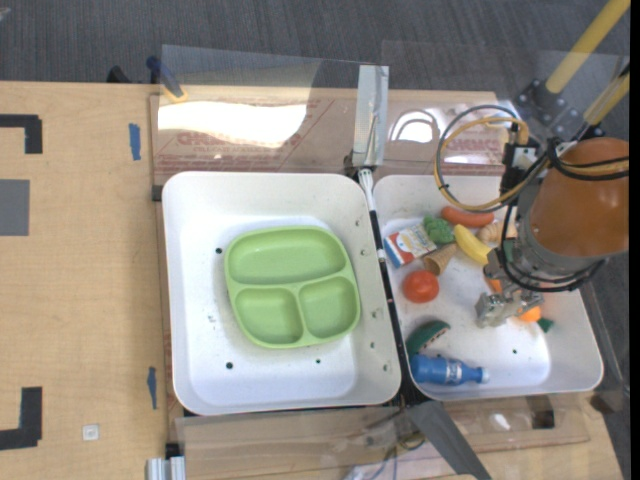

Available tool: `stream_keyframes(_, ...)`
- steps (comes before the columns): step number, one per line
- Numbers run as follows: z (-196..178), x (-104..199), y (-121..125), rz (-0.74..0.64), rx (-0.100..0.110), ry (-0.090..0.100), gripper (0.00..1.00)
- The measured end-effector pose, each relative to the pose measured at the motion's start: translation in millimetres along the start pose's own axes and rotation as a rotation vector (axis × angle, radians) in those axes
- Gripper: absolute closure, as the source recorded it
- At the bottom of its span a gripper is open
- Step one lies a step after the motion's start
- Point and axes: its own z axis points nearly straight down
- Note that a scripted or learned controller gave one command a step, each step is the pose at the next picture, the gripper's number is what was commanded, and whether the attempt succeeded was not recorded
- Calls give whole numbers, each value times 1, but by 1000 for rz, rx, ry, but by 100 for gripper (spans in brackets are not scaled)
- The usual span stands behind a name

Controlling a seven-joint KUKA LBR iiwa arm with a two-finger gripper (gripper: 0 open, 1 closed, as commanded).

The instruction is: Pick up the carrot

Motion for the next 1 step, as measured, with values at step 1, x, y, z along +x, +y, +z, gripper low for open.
stream_keyframes(1, -98, -104, -79, -127, -1, -7, 100)
